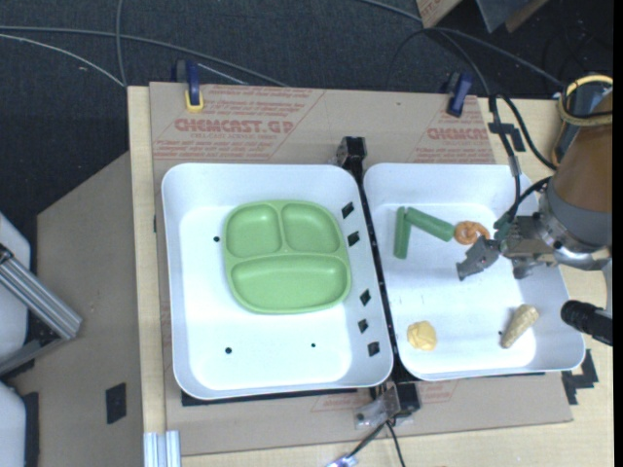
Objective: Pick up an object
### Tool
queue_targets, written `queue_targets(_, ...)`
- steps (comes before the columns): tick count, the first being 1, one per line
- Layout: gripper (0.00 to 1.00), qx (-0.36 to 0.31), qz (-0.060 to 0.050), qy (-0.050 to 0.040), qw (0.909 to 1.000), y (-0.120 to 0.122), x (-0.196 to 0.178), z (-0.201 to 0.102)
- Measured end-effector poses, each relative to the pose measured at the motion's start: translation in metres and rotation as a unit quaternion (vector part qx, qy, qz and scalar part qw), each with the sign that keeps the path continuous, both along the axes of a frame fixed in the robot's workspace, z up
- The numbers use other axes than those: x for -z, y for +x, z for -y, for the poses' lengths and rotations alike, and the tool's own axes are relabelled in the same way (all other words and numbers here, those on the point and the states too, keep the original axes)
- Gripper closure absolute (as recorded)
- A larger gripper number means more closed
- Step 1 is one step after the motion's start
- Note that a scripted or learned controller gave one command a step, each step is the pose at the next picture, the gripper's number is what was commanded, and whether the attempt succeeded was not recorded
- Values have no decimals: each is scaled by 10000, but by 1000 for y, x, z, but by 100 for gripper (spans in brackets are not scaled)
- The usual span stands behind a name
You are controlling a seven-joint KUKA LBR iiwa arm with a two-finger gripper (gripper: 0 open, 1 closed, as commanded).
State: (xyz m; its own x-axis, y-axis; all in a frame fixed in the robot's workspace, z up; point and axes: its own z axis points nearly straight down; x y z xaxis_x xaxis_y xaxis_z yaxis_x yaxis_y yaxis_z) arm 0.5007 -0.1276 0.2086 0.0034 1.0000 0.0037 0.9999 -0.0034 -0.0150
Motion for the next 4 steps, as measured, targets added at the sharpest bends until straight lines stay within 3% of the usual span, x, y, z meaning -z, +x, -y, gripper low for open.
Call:
queue_targets(1,0,-18,66,-11,10000,3,-6,0)
queue_targets(3,0,-14,35,-2,10000,0,100,2)
queue_targets(4,0,-17,49,-4,10000,0,125,1)
